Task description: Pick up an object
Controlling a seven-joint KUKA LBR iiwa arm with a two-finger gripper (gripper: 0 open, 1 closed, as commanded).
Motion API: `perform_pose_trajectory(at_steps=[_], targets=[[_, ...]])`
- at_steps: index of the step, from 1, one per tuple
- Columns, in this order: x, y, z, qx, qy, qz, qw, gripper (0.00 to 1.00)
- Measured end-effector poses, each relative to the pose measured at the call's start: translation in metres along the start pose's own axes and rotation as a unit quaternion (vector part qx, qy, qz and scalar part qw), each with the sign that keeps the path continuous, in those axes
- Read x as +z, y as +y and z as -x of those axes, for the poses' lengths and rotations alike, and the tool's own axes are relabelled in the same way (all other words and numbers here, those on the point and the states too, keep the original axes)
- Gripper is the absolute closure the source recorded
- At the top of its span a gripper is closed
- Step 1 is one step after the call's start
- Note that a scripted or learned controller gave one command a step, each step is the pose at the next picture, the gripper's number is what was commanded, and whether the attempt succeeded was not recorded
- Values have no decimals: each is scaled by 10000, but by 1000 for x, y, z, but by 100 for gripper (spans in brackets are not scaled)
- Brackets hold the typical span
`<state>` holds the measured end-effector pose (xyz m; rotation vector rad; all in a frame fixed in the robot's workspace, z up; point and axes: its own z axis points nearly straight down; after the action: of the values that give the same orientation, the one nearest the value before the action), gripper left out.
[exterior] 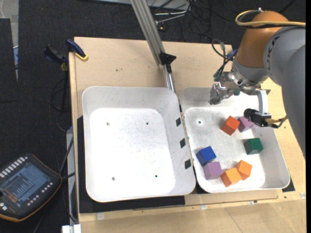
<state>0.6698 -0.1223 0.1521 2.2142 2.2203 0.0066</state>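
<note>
- Left bin [92, 130]: a shallow white tray on the left half of the bench [121, 62], its floor bare apart from a few dark specks.
- Right bin [272, 178]: touching the left one along their shared edge, it carries every candidate for the pick. I count seven blocks (none is named by the task, so any will do).
- By colour, left to right: one blue block [206, 155] near the shared edge; two purple, one [212, 170] just below the blue and one [246, 124] toward the far right side; three orange, one [231, 125] touching that far purple block and a pair [232, 177] [244, 169] side by side near the front edge; one green block [253, 145] by the right rim.
- Gripper [216, 94]: it hangs over the right bin's far edge, apart from all the blocks, with nothing between its fingers. Whether they stand apart or together I cannot tell at this angle.
- Step in hand: approach, I judge; no block is lifted yet.
- Next move: travel toward the front, descend over one block with the fingers spread to straddle it, then close. The blue or green block looks easiest, since each stands clear of its neighbours.
</note>
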Motion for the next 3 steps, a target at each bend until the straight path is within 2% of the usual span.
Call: perform_pose_trajectory(at_steps=[1,2,3], targets=[[-58,1,-10,-6,-1,9,10000,100],[-101,3,-10,-2,-2,1,10000,100],[-91,4,-63,-22,13,-36,10000,100]])
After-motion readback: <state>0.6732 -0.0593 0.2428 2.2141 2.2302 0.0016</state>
